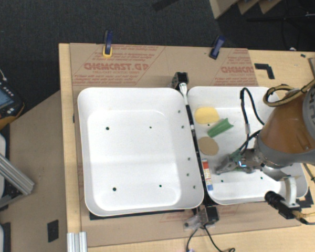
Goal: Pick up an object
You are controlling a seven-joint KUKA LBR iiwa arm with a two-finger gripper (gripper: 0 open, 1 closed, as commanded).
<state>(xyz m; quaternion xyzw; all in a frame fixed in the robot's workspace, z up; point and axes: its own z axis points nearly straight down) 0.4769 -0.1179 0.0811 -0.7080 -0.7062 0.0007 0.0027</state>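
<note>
- The two white bins sit side by side on the bench: the left bin (94, 156) takes up the centre of the frame, and the right bin (236, 193) lies at centre right, where the arm reaches in.
- The gripper (227, 165) is low inside the right bin, near that bin's left wall, with the grey wrist and orange band rising behind it toward the right edge of the frame.
- Whether the claw is wide or narrow cannot be told; its tip is a dark, blurred shape against the white floor, and nothing can be made out held in it.
- Three loose things lie in the upper left part of the right bin: a yellow rounded piece (206, 114) uppermost, a green block (219, 127) just below and right of it, and a tan disc (209, 146) lower down.
- The tan disc is nearest the claw, just up and to the left of the tip in the frame, close by but seemingly apart from it.
- The green block's long axis runs on a slant, from lower left to upper right.
- A small red and blue item (207, 176) lies along the left wall of the right bin, below and left of the claw.
- My judgement: a short shift up-left toward the disc is what a pick here calls for.
</note>
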